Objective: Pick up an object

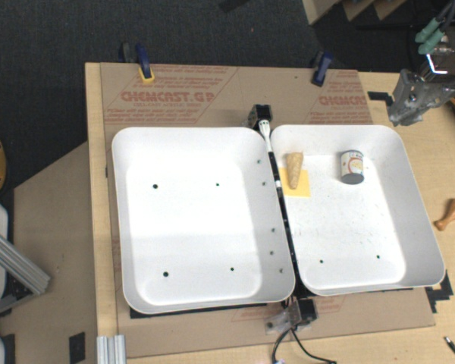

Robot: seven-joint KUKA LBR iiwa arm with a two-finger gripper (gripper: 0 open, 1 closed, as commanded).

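Observation:
The right bin (364, 226) holds a small grey and white can (352, 167) lying near its back edge. To the can's left, a tan cone-shaped piece (295, 169) rests on a yellow square pad (299, 184) close to the bin's left wall. My gripper (411, 105) is a grey metal shape above the bench beyond the right bin's back right corner, well apart from the can and outside the bin.
The left bin (197, 218) adjoins the right one along a black hinge strip (277, 203). Blue clamps (144, 61) (321, 68) hold the brown board at the back. A small orange-brown thing (448, 217) pokes in at the right edge.

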